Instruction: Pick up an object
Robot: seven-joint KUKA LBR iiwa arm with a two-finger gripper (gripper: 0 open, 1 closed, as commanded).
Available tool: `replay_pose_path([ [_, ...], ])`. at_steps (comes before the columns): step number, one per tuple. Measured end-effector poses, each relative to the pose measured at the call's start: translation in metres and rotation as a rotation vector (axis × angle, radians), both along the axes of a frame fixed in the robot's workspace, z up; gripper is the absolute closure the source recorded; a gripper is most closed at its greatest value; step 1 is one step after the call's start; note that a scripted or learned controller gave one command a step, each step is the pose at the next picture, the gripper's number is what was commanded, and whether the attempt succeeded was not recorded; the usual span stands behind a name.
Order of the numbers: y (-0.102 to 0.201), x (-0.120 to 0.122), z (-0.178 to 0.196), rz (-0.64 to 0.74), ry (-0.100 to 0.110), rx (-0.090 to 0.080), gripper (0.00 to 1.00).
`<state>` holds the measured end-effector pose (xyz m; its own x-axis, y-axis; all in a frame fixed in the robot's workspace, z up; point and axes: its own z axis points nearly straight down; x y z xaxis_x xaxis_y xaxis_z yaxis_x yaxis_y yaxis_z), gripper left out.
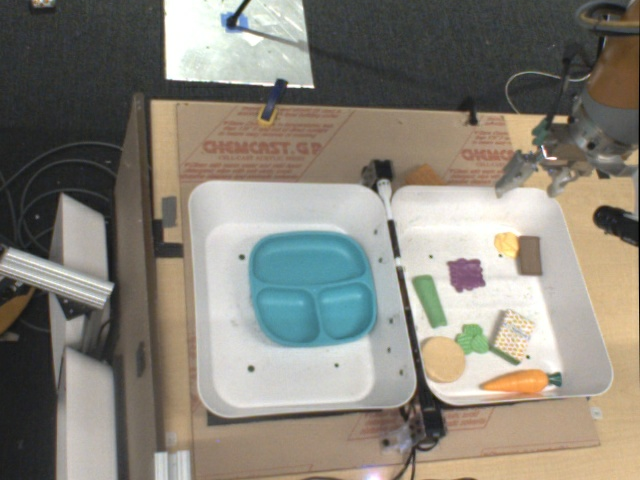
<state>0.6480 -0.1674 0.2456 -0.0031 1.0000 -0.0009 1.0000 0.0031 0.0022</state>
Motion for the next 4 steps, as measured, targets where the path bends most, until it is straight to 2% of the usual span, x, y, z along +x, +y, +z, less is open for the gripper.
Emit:
replay_pose_path([
  [1,0.039,-0.037,-0.1,0.002,0.005,0.003,0.0],
  [2,0.047,-0.043,-0.16,-0.001,-0.001,0.001,0.0],
  [3,0.014,-0.053,-0.161,-0.004,0.002,-0.001,0.0],
  [4,0.016,-0.052,-0.15,-0.001,-0.002,0.001,1.0],
])
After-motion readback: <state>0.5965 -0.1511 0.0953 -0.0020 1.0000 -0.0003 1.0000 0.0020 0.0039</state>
